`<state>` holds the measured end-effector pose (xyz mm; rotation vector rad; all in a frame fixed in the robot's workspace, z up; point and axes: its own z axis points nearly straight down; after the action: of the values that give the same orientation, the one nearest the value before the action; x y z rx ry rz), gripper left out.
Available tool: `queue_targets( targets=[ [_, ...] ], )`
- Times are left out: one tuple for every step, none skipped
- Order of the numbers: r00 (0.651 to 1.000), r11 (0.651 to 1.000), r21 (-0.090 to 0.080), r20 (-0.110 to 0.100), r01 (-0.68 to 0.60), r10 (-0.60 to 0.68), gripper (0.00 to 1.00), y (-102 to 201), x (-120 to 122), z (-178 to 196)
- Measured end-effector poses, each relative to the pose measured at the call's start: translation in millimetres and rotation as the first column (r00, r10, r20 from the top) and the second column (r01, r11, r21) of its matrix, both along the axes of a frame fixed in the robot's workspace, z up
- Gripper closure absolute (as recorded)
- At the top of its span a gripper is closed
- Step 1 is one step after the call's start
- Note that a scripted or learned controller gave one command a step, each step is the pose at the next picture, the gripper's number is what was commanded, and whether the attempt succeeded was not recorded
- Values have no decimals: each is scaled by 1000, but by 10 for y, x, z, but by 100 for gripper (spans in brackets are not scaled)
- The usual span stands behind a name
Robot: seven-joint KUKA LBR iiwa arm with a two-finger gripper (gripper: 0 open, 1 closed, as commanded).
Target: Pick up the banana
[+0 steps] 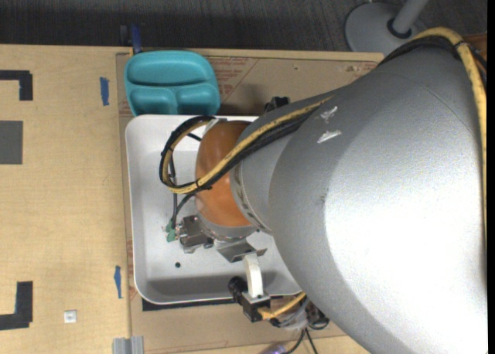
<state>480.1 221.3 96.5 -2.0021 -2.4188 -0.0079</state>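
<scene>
Grey arm (387, 190) looms over the bin (147, 213) — its bulk hides the banana's bearing from the gripper (189, 236), whose grip I cannot tell.

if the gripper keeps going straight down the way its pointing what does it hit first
Most likely the bare floor of the white bin. The gripper points down into it, and no banana shows beneath it, though the arm hides much of the bin.

Most of the white bin (147, 213) hidden beneath the arm (371, 190).
</scene>
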Motion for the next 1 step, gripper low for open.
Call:
queue_targets(
  targets=[
    [1000,1000,0,1,0,0,100,2,1,96]
  ],
)
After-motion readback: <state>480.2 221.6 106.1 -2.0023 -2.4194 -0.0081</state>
